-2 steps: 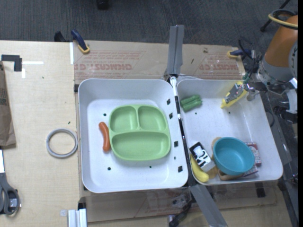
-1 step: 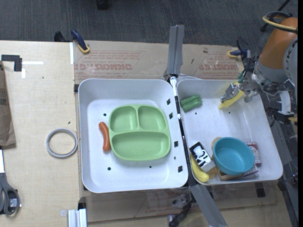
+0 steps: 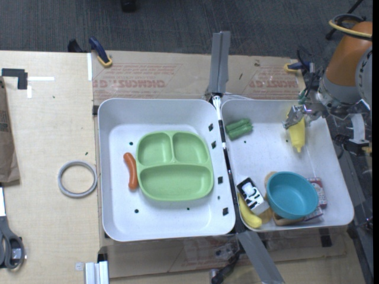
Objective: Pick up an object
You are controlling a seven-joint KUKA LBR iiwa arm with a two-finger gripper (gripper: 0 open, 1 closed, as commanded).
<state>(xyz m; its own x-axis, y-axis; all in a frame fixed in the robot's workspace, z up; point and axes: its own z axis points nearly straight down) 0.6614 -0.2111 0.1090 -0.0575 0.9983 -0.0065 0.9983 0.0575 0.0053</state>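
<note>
The end effector [image 3: 295, 118] was seen clamped on a yellow object [image 3: 296, 135] near the right bin's [image 3: 334, 152] far edge, so a clear lift was judged to be called for next.

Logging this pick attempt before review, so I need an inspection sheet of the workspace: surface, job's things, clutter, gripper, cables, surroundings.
Surface: two white bins side by side, left bin and right bin, on a bench.
Job's things: green divided plate and orange sausage in the left bin; green piece, blue bowl, banana, black-and-white box in the right bin.
Clutter: grey ring on the bench, left of the bins.
Gripper: gripper over the right bin's far right, a yellow object at its tip; grasp unclear.
Cables: yellow loop above the arm.
Surroundings: dark carpet beyond the bench.
</note>
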